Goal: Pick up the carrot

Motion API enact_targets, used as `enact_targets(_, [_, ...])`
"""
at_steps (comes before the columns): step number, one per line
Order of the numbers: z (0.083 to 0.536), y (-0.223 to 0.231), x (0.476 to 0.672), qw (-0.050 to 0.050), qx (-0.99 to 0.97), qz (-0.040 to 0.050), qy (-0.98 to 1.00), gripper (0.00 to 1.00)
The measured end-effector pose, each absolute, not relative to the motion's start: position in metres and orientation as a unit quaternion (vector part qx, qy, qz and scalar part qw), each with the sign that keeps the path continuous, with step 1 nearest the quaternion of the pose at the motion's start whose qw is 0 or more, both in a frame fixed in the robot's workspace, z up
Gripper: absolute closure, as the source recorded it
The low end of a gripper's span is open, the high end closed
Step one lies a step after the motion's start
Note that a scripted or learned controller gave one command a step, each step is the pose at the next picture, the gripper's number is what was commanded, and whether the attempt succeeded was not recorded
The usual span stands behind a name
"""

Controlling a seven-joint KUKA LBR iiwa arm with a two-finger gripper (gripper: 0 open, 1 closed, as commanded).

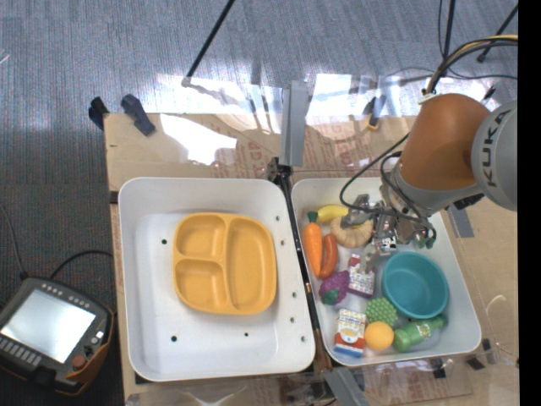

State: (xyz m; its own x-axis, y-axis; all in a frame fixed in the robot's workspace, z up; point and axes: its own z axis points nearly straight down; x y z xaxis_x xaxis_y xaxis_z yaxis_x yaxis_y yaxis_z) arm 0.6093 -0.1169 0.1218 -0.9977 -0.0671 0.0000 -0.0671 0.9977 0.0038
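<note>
The carrot (314, 249), orange with a small green top, lies lengthwise along the left wall of the right bin (467, 311). A shorter red-orange piece (329, 257) rests against its right side. My gripper (374, 221) hangs low over the upper middle of that bin, to the right of the carrot and apart from it, above a beige round food item (353, 233). The orange wrist band (439, 142) hides the arm behind it. Nothing shows in the gripper's hold.
The right bin also holds a yellow banana (331, 213), a purple item (334, 287), a small carton (362, 278), a teal bowl (414, 284), a green ball (381, 311), an orange ball (379, 337), a green bottle (414, 335) and a milk carton (350, 332). A yellow divided plate (226, 261) sits in the left bin (148, 311).
</note>
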Motion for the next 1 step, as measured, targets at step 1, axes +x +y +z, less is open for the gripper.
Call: enact_targets(1, [0.087,-0.0814,0.5985,0.001,-0.117,-0.0007,-0.993,0.0])
